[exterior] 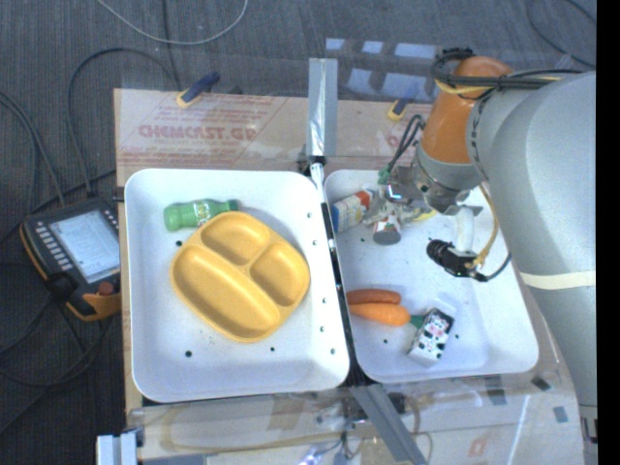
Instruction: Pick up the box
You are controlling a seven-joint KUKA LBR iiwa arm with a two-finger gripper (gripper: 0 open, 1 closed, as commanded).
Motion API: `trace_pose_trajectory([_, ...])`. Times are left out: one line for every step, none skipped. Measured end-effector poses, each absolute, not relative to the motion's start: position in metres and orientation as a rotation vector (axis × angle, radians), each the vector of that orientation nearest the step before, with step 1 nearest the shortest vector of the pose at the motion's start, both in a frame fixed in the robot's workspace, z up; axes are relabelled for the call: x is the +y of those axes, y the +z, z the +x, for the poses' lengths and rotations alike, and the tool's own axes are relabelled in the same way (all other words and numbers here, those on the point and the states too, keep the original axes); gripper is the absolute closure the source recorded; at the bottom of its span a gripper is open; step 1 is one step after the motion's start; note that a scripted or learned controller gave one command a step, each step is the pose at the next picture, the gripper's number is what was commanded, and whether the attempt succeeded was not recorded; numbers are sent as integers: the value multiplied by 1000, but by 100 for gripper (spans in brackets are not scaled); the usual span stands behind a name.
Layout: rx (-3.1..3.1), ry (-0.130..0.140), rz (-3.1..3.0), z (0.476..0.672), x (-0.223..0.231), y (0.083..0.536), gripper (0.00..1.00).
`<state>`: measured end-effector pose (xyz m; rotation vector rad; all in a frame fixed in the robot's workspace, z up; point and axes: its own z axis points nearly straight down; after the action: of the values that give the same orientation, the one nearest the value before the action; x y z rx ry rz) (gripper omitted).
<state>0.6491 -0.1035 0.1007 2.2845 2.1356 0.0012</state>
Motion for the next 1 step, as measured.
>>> trace_pose_trajectory([2094, -5, 2340, 668, -15, 184, 100])
